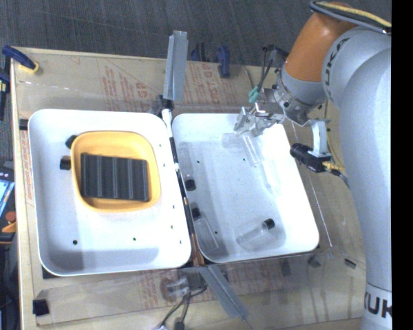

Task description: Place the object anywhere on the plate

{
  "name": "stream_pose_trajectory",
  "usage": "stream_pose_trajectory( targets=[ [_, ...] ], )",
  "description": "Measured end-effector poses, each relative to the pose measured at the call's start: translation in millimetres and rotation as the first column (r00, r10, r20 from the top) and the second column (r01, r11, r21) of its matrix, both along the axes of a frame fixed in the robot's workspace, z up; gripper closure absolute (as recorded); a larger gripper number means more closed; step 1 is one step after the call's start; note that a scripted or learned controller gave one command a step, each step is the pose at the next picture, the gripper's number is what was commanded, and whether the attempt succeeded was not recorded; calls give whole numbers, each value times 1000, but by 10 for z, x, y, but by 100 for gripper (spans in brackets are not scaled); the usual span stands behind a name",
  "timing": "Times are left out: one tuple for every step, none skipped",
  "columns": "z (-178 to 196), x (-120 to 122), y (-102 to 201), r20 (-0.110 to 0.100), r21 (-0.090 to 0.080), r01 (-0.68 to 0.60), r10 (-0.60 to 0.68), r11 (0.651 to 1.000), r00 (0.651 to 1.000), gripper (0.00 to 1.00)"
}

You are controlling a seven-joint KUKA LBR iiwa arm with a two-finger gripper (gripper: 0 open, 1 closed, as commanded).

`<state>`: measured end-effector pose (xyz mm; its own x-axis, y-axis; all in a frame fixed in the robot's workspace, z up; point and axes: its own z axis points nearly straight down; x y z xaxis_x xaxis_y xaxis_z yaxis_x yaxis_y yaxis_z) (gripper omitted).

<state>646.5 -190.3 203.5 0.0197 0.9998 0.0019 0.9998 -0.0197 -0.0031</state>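
Note:
A yellow plate (117, 138) lies in the left bin (89, 243). A dark grey ridged block (115, 177) rests flat on the plate. In the right bin (224, 205), a small clear vial with a black cap (257, 233) lies near the front right corner. A long clear tube (256, 158) lies slanted near the back. My gripper (252, 122) hangs over the back edge of the right bin, just above the upper end of the clear tube. I see nothing held in it.
A metal divider rail (175, 64) runs between the bins at the back. Blue clamps (19, 58) grip the bench's far left corner. The arm's grey body (368, 150) fills the right side, beside the right bin.

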Motion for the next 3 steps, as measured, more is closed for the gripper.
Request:
stream_pose_trajectory(
  targets=[
    [-72,57,656,-2,0,-227,227,974,974,100],
    [-126,99,1421,-2,1,-449,449,894,894,100],
    [-122,-202,1783,-1,1,-596,596,803,803,100]
  ],
)
